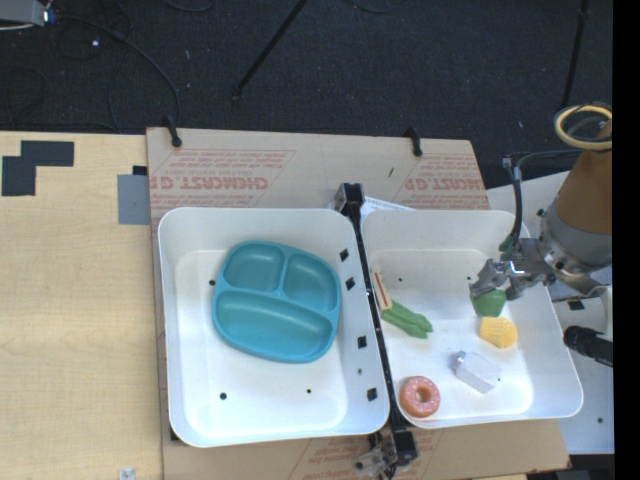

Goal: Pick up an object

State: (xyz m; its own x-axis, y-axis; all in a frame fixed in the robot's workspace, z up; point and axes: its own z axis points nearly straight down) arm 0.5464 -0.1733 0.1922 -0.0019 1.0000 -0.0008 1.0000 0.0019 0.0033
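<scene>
Overhead lighting is even and moderately bright. The two white bins [190, 268] read close to overexposed, with little surface detail on their walls. Shadows are soft and short: a faint one under the teal plate [277, 301], another beneath the gripper [490, 293]. The dark floor [300, 48] above the bench [70, 318] is underexposed. Resolution is low; small items are slightly blurred, with edges soft throughout. No strong glare.

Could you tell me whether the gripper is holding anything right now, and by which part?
It cannot be told: the gripper sits right over a small green object beside the yellow toy, but no grasp shows.
</scene>
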